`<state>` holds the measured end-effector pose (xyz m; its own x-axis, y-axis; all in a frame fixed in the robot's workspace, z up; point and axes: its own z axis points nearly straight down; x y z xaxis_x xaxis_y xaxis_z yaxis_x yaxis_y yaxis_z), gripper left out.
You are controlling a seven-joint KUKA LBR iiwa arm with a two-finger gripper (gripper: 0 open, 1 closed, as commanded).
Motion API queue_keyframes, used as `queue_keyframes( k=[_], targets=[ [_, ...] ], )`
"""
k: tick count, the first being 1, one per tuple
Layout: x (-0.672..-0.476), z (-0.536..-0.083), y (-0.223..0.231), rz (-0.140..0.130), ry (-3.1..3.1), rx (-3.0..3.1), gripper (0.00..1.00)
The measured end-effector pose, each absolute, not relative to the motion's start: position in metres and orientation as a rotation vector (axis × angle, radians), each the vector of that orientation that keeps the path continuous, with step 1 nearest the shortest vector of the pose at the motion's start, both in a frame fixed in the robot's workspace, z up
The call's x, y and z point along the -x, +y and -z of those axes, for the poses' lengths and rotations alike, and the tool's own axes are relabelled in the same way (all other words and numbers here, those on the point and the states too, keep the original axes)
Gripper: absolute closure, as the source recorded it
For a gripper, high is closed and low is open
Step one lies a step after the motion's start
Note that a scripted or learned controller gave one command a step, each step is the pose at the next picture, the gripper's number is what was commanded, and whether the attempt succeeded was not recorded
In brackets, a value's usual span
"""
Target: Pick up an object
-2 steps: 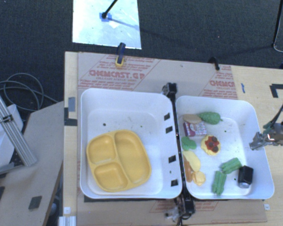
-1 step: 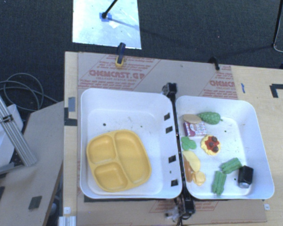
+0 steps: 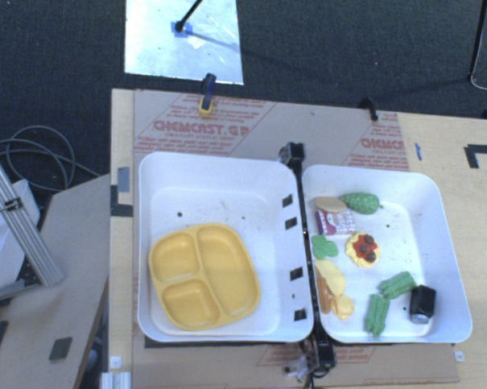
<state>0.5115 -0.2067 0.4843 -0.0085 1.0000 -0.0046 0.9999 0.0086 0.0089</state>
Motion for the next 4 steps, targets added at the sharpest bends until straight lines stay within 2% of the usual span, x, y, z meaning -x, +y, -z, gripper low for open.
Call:
queue_keyframes(
  k=[4],
  targets=[
    [-0.513,-0.53,-0.208,-0.011,2.23,-2.174,1.0]
  ],
)
